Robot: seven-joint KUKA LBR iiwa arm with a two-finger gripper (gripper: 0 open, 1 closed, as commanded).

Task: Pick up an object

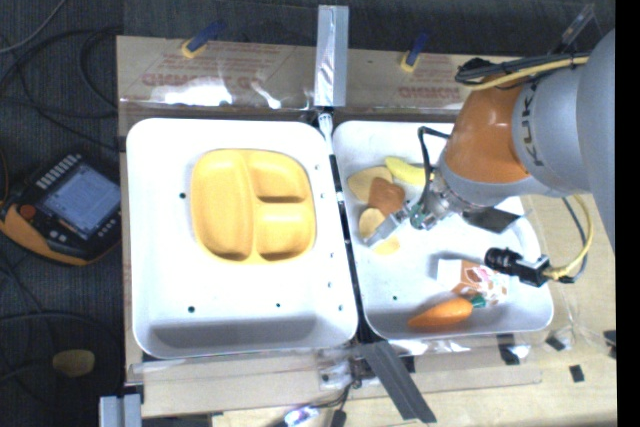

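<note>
Dark grey carpet surrounds the bench, where two shallow white bins sit side by side: the left bin (150, 315) holds a yellow plastic tray with three compartments (254, 204), and the right bin (535, 310) holds a scatter of small toy foods.

From the right, the grey arm with its orange band (485, 140) reaches into the right bin, and its gripper (385, 227) sits low over the cluster at that bin's upper left. How the gripper is set cannot be told, since its tip is a small metallic blur against the objects.

Right at the tip lies a tan, rounded oblong piece (372, 220) (possibly a toy potato or bread), its long axis running roughly up and down the view, tilted slightly; it appears to touch the tip, though contact is not certain. Just above it is a brown-orange wedge-like piece (365, 187), and a pale yellow banana-like piece (404, 171) lies beside that, its long axis slanting from upper left to lower right. A small pale yellow piece (387, 245) lies just below the tip.

Well apart, near the bin's front edge, an orange toy carrot (440, 314) lies almost level, narrow end pointing left, beside a small white carton with red print (484, 281).

A black and orange handheld pendant (62, 207) lies on the carpet at left.
</note>
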